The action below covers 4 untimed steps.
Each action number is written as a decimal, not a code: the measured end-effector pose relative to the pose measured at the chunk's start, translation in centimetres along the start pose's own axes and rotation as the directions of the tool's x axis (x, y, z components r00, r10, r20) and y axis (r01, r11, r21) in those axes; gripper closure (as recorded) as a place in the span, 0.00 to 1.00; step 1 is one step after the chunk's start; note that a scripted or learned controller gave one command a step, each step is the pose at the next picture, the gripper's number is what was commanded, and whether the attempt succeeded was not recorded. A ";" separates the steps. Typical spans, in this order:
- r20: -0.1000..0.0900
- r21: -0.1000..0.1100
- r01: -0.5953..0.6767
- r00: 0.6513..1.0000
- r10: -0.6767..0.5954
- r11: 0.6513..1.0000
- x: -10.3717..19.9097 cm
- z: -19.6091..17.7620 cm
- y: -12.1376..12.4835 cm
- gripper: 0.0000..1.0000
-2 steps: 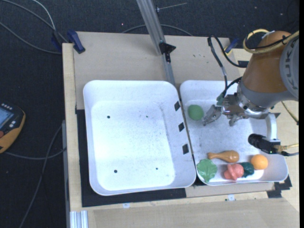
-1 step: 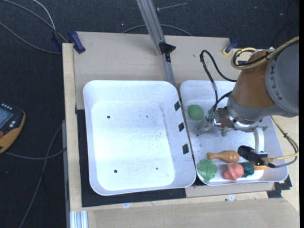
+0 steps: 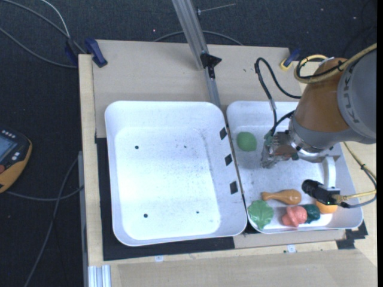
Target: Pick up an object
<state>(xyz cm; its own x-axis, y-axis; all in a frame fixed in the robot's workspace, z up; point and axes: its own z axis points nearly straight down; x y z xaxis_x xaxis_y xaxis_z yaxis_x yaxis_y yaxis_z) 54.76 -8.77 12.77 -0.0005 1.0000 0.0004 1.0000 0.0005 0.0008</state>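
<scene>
5 small toys lie in the right bin. A green ball sits alone near the far left corner. Along the near wall are a green leafy toy, a tan drumstick lying flat just behind it, a pink lump and a teal lump touching it.

grey arm, orange band, metal pincer

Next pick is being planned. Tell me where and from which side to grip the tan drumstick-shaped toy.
Take the drumstick-shaped toy from straight above, likely at its thicker end. It lies flat with its long axis across the right bin, so close across its narrow width. The pink toy crowds its near side.
</scene>
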 end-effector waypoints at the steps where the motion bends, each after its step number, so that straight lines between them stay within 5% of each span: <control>1: 0.001 -0.003 0.000 1.000 0.000 1.000 0.5 -4.4 -0.1 1.00; 3: 0.001 -0.004 0.000 1.000 0.000 1.000 0.3 -15.6 -0.4 1.00; 4: -0.001 0.000 0.004 1.000 -0.004 1.000 5.6 -15.1 2.0 1.00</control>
<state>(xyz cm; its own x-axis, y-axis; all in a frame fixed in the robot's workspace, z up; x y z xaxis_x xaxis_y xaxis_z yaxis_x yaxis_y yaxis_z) 56.71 -3.18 27.89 -0.0048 1.0000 0.0010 1.0000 0.0048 0.0004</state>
